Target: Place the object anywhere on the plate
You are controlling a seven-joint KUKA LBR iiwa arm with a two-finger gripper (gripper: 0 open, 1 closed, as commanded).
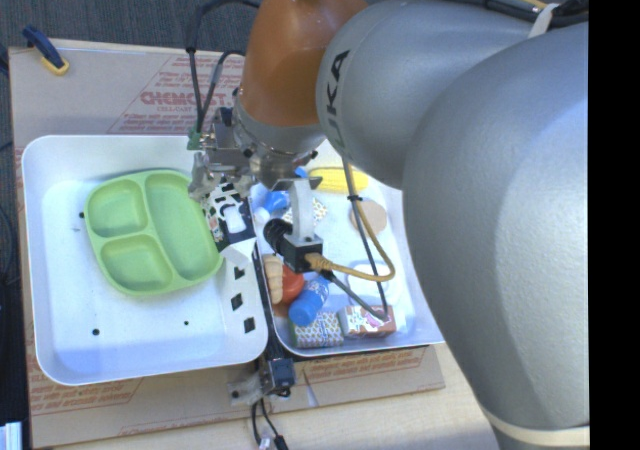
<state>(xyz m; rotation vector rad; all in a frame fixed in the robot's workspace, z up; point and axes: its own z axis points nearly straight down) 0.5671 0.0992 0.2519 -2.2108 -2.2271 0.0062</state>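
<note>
Nothing on the green plate (150, 233) yet: all three compartments bare, so no placing done. Plate toward the far-left part of the left bin (60, 338), its right rim close to the wall shared with the right bin (420, 330).

Object to move: apparently still among the jumble (320, 308) in the right bin, with a yellow piece (335, 180) by the far edge, a red item (291, 284) and a blue one (306, 304) against the shared wall, and a patterned packet (366, 321) at the near edge. No telling which one is meant.

Gripper (228, 200) low over the shared wall, just beside the plate's right rim, under the orange band (285, 48). Jaws: cannot tell whether open or closed, too cluttered and dark down there. Nothing visibly held, either.

By the look of it, pick and carry both left to do, or a drop not yet made.
</note>
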